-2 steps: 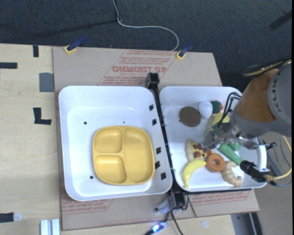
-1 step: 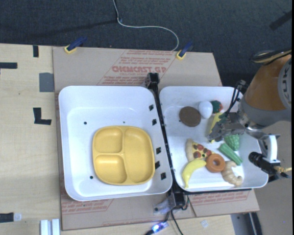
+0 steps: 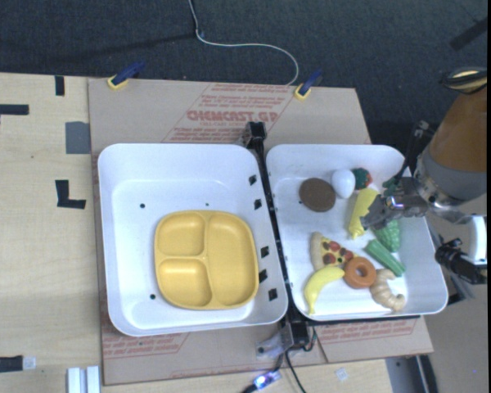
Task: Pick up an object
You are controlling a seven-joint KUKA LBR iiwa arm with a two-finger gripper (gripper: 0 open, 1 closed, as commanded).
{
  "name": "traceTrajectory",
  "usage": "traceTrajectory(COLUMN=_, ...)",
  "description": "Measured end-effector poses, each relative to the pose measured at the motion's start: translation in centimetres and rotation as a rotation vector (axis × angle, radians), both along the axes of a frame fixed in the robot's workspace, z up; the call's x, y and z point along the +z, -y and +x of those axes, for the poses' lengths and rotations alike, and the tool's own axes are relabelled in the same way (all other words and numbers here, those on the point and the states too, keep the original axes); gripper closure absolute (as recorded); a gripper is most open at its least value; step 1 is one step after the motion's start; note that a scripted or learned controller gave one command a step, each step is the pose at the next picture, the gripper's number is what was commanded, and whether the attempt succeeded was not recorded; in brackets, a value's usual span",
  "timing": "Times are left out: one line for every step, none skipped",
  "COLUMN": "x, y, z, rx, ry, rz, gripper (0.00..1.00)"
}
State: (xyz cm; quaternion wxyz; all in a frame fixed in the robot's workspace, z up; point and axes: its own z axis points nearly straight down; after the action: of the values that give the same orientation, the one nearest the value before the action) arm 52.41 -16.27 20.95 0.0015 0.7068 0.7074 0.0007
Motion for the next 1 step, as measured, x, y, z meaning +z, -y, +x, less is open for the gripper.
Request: traceTrajectory(x=1.56, y=-0.06, z=0.05, rx=0.001, ry=-0.003, rz=0.001, gripper=1.0)
